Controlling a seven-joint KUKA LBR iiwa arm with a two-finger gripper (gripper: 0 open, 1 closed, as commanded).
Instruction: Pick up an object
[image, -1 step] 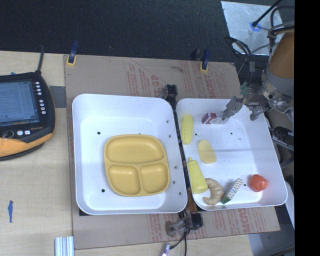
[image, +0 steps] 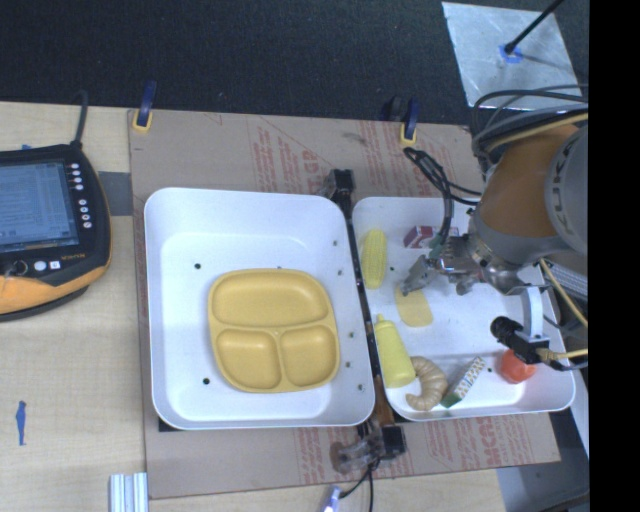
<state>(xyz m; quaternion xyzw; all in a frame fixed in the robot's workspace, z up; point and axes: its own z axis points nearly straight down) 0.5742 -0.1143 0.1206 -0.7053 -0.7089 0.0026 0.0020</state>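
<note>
The gripper (image: 418, 280) hangs in the right bin (image: 560, 400), fingers a little apart and holding nothing. A yellow block (image: 415, 310) lies just at its 6 o'clock, the corn (image: 373, 256) at 10 o'clock.

A grey and orange control pendant (image: 45, 235) with a lit screen lies on the wooden bench (image: 70, 400) at the far left. Brown cardboard (image: 250, 150) covers the bench's middle, held at its top edge by two blue and yellow clamps (image: 145, 105).
</note>
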